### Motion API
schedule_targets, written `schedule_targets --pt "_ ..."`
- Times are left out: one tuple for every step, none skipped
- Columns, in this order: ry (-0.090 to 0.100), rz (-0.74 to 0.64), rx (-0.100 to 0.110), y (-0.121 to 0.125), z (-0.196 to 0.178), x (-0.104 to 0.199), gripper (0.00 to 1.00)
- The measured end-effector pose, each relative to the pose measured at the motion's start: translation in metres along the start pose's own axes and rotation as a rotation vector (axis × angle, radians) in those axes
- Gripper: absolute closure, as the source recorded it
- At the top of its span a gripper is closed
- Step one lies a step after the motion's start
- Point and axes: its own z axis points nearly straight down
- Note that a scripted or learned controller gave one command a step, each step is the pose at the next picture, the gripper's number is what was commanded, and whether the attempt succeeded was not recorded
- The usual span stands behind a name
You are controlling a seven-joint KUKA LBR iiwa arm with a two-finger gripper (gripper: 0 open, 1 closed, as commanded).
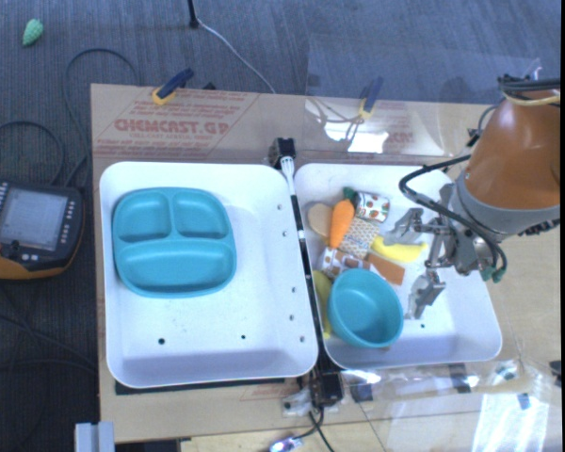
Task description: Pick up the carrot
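**Observer:** Where's the carrot sitting from your end?

**Me:** I see the carrot [341,222] in the right bin [471,339], toward its ten o'clock corner, lying roughly upright in the view with its green top pointing to twelve. It's packed into a cluster: a tan round piece [318,218] just beside it at nine o'clock, a printed box [371,206] at two o'clock, a patterned packet [356,243] touching it at five. I judge they lie heaped like that because the bin was simply filled loose, not arranged.

**Observer:** And the gripper?

**Me:** The gripper [422,266] hangs over the middle of the right bin, at about four o'clock from the carrot and apart from it. Its fingers [424,295] look spread with nothing between them, though the metalwork is cluttered, so I say that with some caution. A yellow piece [398,250] and an orange slab [387,269] lie between it and the carrot.

**Observer:** Anything else crowding you?

**Me:** The blue bowl [364,310] at six o'clock of the carrot. The left bin [264,347] carries a blue divided tray [174,240], well clear on the desk [169,125]

**Observer:** So the grasp?

**Me:** Not yet begun, in my judgement; I'd want to come down along the carrot's length to avoid its neighbours
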Motion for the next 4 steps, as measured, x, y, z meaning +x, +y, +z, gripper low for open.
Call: schedule_targets --pt "0.000 -0.050 -0.004 0.049 0.037 -0.121 0.00" --pt "-0.005 0.208 -0.001 0.029 0.112 -0.091 0.00" --pt "-0.010 0.240 0.002 -0.054 0.053 -0.140 0.00" --pt "0.000 0.443 0.000 -0.066 0.090 -0.150 0.00"
